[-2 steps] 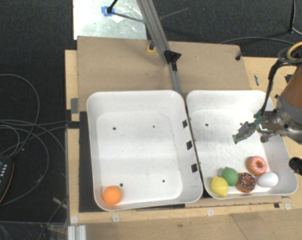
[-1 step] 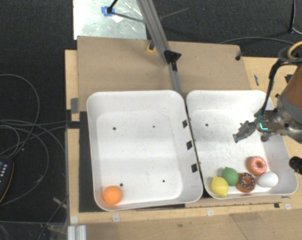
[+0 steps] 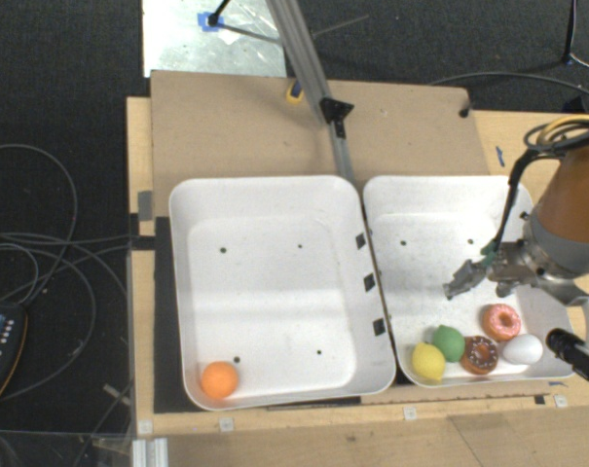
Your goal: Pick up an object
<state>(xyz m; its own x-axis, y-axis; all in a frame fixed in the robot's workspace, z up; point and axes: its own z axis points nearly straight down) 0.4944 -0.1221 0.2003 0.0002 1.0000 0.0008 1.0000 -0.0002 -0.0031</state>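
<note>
Right-hand bin [image 3: 421,202], a shallow white plastic tray, taken as landmark. Inside it the gripper [image 3: 461,282] hangs above the bare floor, apparently carrying nothing; whether it is spread or clenched cannot be told. Nothing is lifted yet. Along the bin's near edge cluster a matte yellow lemon [image 3: 428,361], green ball [image 3: 449,341], chocolate doughnut [image 3: 480,355], pink doughnut [image 3: 501,321] and smooth white egg [image 3: 523,348].

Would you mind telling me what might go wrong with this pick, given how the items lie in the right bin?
1. The pink donut, chocolate donut, white egg, green ball and lemon crowd together, so the hand may nudge neighbours or catch two things.
2. They sit against the right bin's near wall, which could block one side of the hand.
3. Round items may roll away.
</note>
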